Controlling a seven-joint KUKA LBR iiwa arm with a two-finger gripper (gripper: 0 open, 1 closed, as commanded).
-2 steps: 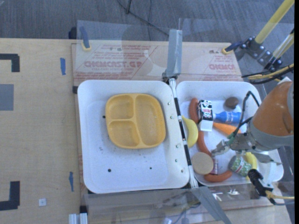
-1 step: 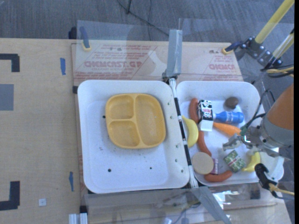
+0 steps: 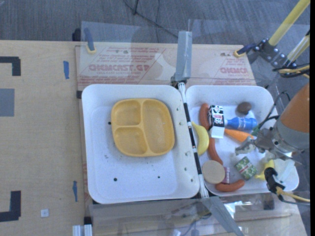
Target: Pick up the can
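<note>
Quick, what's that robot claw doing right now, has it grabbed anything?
Gripper: low in the right bin over the toy food; open or closed cannot be told.

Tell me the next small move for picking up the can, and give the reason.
Probably shift the gripper toward the can, which lies at the right bin's near edge with its round end facing up. The gripper sits to the can's right, over a green packet, with nothing visibly between its fingers.

We see the small cylindrical can (image 3: 215, 171) with its round tan end turned up toward us and a strip of red-and-white side showing at its right. It lies left of the gripper (image 3: 256, 147), slightly nearer the camera, not touching it.
</note>
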